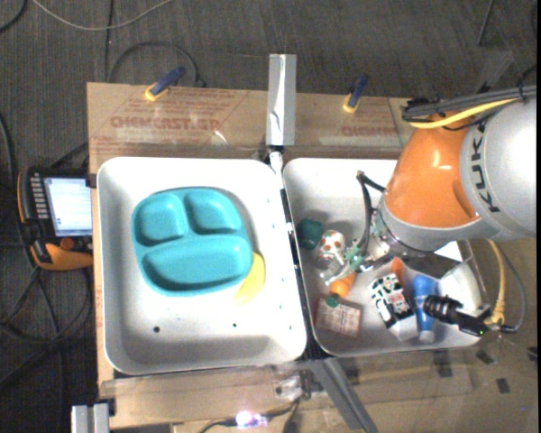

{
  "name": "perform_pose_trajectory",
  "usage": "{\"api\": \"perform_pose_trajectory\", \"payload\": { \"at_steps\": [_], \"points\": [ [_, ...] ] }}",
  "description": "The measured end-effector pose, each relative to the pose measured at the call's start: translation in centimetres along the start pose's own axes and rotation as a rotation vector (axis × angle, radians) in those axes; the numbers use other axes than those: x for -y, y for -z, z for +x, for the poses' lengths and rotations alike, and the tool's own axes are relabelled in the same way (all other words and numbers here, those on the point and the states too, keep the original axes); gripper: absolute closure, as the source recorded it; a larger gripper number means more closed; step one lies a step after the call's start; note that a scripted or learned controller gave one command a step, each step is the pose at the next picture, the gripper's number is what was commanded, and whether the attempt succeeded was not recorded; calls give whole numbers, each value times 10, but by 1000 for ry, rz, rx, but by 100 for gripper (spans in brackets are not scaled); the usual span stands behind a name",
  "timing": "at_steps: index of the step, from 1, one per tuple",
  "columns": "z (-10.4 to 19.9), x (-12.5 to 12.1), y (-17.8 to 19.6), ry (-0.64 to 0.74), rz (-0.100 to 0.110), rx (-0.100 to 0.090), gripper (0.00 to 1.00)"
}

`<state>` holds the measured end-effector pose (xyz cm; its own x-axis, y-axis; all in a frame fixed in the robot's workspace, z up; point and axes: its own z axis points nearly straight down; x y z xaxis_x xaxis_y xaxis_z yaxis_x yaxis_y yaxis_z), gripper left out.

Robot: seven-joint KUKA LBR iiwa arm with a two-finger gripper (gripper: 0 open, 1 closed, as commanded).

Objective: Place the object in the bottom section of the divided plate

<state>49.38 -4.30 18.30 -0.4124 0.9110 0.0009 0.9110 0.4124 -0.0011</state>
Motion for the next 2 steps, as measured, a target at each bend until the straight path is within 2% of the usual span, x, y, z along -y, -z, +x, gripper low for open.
{"api": "perform_pose_trajectory", "payload": {
  "at_steps": [1,2],
  "points": [
    [31,-38,54,71,0,2,100],
    [141,-51,-39,64,4,0,100]
  ]
}}
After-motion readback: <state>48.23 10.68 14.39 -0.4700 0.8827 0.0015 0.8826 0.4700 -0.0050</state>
